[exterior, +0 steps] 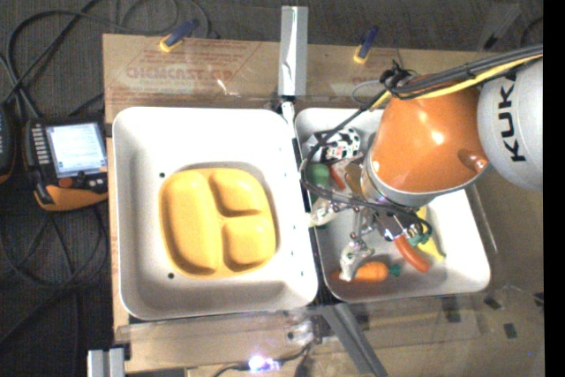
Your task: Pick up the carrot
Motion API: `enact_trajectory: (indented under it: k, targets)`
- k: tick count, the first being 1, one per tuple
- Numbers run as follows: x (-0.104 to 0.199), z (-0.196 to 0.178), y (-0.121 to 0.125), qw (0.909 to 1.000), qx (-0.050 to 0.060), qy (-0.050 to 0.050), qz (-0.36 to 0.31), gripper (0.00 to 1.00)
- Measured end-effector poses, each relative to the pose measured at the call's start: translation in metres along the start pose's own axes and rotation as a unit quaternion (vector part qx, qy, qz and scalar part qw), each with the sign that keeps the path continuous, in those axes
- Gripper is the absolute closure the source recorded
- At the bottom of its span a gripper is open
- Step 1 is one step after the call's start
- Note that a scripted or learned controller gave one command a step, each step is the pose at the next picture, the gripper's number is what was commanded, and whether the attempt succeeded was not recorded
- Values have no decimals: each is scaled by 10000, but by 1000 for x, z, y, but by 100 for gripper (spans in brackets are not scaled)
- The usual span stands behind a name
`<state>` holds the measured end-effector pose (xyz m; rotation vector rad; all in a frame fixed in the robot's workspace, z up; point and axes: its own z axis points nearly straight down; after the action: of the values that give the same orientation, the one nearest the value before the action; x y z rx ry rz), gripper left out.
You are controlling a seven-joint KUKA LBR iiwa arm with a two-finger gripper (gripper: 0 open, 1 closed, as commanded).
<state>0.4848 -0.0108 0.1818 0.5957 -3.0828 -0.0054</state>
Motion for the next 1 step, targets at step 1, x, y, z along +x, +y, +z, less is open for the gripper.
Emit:
enact_trajectory:
  k: [1]
  targets:
    - [-4,-130,-57,9968,4,-21,-805,0]
